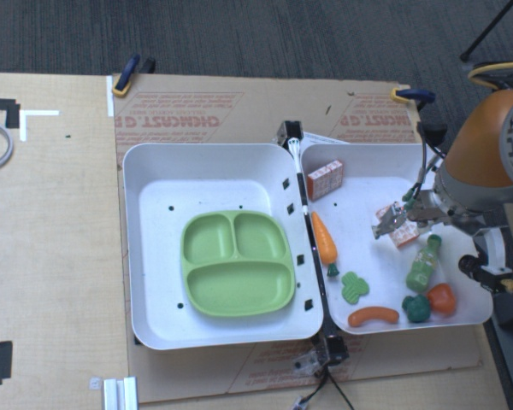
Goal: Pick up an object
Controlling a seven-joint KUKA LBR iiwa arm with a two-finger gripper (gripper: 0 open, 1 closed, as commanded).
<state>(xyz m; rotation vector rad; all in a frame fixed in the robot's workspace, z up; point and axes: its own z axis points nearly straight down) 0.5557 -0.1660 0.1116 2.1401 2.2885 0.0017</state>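
Gripper (392,221) sits low in the right bin (372,171), reaching in from three o'clock, and whether it is released or clenched cannot be told from this slant. Touching it at its five o'clock lies a small red-and-white packet (405,237), its print too small to read. Just beside that, at five o'clock, a green bottle (423,266) lies tilted, and below it sit a red tomato (443,298) and a dark green vegetable (417,307), both close against the bin's lower rim. An orange sausage (373,316) rests along that same rim at seven o'clock, with a green leafy piece (354,287) just above it. A carrot (324,239) lies along the left wall at nine o'clock, and a small red carton (325,178) stands near the upper left corner at eleven o'clock; its label cannot be read. Open white floor remains in the middle and upper right of this bin. The left bin (145,229) holds a green divided plate (238,262), with free floor all around it. Under both bins, brown cardboard (179,109) carries red print seen upside down, not clearly legible.
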